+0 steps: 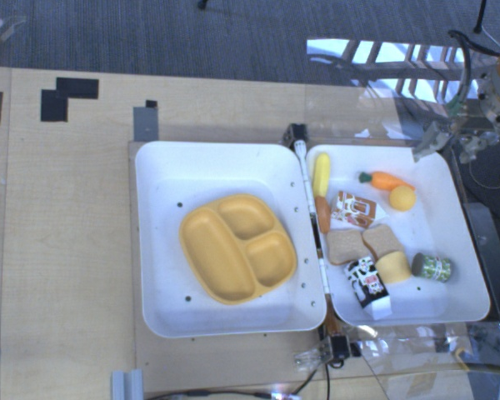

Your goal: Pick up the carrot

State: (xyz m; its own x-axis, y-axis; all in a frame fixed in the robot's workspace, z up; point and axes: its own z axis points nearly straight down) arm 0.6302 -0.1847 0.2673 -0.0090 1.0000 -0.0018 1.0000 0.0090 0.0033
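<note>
- The jaws [427, 144] hang at the right bin's [471, 307] far right corner; I cannot tell whether they are parted or closed.
- The carrot [389, 180] lies near them, lower left, lengthwise across the bin, green end leftward, touching a lemon [402, 198].

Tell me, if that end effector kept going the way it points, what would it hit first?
Probably the carrot. The end effector sits over the far corner of the right bin, angled toward the carrot with bare bin floor between. Height is unclear, so it might touch that floor first.
</note>
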